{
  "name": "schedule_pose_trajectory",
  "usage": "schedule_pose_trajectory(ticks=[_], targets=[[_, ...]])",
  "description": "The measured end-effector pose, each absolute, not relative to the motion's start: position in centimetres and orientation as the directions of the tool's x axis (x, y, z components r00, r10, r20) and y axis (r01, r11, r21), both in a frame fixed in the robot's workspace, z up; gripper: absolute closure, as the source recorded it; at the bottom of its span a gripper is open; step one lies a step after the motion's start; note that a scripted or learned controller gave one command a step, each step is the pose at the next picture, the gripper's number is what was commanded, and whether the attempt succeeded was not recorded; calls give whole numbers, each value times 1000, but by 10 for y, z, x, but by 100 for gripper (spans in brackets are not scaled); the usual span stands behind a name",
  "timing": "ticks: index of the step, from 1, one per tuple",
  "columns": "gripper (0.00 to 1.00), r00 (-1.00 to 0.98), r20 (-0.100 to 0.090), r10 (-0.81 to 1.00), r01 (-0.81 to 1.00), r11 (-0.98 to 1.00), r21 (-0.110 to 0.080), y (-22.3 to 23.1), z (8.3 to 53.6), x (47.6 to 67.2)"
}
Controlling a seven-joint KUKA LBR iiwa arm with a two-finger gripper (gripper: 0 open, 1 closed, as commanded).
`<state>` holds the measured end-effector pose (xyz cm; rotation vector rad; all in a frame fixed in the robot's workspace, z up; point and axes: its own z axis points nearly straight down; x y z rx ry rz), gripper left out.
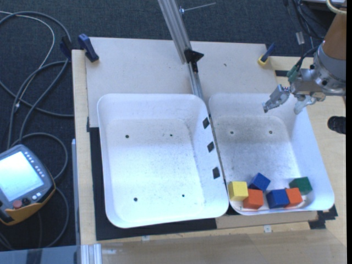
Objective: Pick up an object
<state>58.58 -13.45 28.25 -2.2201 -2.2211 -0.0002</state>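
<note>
Several small blocks lie along the near edge of the right bin point(308, 142): a yellow block point(238, 190), an orange block point(253, 198), a blue block point(260, 181), a second blue block point(278, 198), another orange block point(293, 196) and a green block point(301, 185). My gripper point(288, 101) hangs open above the far right corner of that bin, well away from the blocks. Nothing sits between its fingers point(273, 100).
The left bin point(110, 120) stands beside the right one. A slanted metal pole point(175, 26) rises from the bench between the bins. Blue point(88, 47) and yellow point(265, 56) clamps hold the board's far corners. A pendant point(22, 183) and cables lie on the floor at left.
</note>
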Motion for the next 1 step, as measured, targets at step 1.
schedule_pose_trajectory(ticks=[1], targets=[[0, -3, 5, 1000, 1000, 3, -12, -89, 198, 545]])
